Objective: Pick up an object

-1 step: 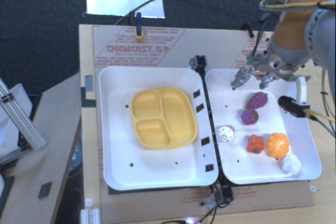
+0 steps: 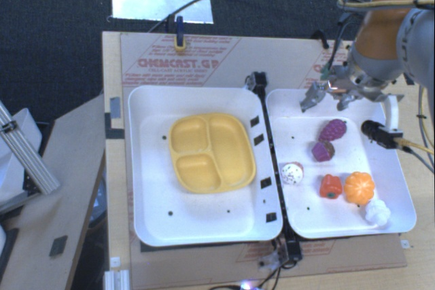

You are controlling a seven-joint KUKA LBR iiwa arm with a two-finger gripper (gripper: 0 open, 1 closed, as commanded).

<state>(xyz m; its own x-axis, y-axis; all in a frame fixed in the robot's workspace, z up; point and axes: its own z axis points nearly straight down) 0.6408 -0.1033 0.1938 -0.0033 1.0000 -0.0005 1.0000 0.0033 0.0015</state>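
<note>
Pincer: the pincer (image 2: 331, 98) hangs over the far end of the right bin (image 2: 401, 221). Its two fingers are spread apart, and nothing sits between them.
Arm: grey with an orange band (image 2: 387, 17), it comes in from the right side.
Purple grapes: a toy bunch of grapes (image 2: 332, 129) lies just below the pincer, not touching it.
Purple ball: a small round purple fruit (image 2: 323, 151) sits right beside the grapes.
Orange pumpkin: a little pumpkin (image 2: 359, 187) rests near the right bin's close edge.
Red pepper: a small red pepper (image 2: 330, 186) is just left of the pumpkin.
Speckled ball: a white dotted ball (image 2: 292, 173) lies near the bin's left wall.
White lump: a white thing (image 2: 376, 212) sits in the close right corner.
Left bin: the left bin (image 2: 149, 214) holds a yellow plate (image 2: 211, 151) with three parts.
Tabletop: both bins sit side by side on the tabletop (image 2: 204, 58).
</note>
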